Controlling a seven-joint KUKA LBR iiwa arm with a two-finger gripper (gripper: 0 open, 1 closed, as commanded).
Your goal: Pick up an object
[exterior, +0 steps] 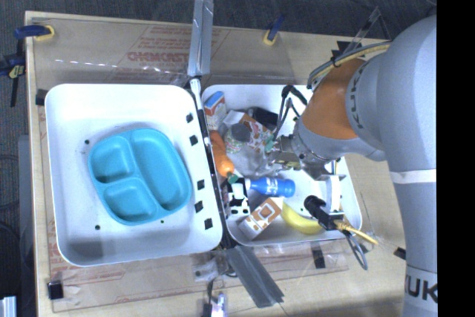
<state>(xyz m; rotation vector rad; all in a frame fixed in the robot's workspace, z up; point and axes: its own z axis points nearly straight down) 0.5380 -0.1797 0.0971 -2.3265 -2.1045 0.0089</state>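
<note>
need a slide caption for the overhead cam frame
KUKA arm reaches into the cluttered right bin above a blue bottle and banana; left bin holds a blue tray.

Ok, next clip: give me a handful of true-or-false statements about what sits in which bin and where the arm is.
1. The turquoise plastic divided plate lies in the left white bin. True.
2. The yellow banana lies in the left bin. False: it lies in the right white bin.
3. The grey arm with the orange band reaches over the right bin. True.
4. The blue plastic bottle stands upright. False: it lies on its side.
5. The orange carrot lies near the wall between the bins. True.
</note>
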